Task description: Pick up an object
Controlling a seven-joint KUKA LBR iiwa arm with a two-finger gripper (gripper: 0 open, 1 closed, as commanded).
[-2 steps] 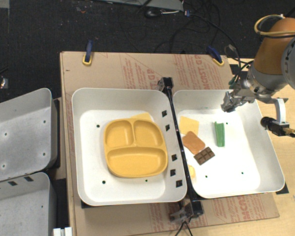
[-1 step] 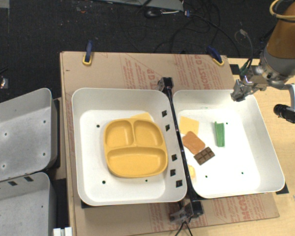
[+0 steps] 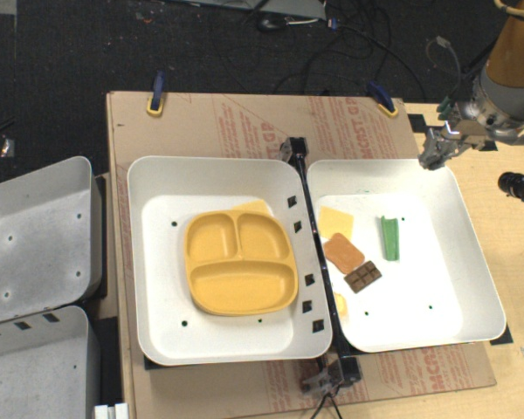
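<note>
Under me a brown board point(image 3: 244, 120) covers the bench, clamped at its far edge, with dark floor and loose cables beyond. My two white bins sit on it side by side: the left bin point(image 3: 157, 234) carries a yellow divided tray point(image 3: 241, 264); the right bin point(image 3: 437, 260) has the small pieces near its left wall. There lie a pale yellow slice point(image 3: 335, 222), an orange-brown slab point(image 3: 342, 252) touching a dark chocolate square point(image 3: 362, 277), and a green stick point(image 3: 389, 237) just apart to their right. My claw point(image 3: 433, 157) hangs over the right bin's far right corner, well away from them; I cannot tell how it stands.
</note>
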